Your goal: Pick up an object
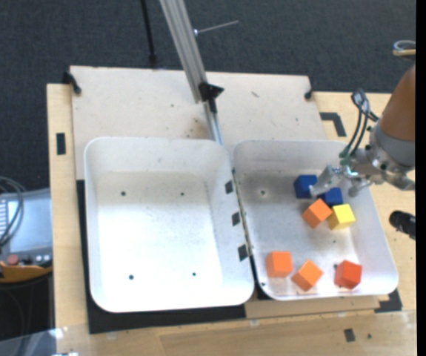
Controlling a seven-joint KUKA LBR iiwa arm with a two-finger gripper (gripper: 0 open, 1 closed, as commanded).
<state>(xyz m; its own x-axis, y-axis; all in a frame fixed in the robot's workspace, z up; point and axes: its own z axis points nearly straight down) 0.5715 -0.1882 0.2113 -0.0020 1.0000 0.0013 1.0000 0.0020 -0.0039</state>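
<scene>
In the camera view we see the end effector (330, 183) reaching in from the right over the right bin (253, 269), low among the cubes near that bin's far right corner; we cannot tell how it is set. It sits between two blue cubes (305, 185) (333, 196), just above an orange cube (317, 213) and a yellow cube (342, 216). Along the bin's near edge lie two more orange cubes (278, 263) (307, 275) and a red cube (348, 274). The left bin (98, 288) lies beside it on the worktop (63, 221).
</scene>
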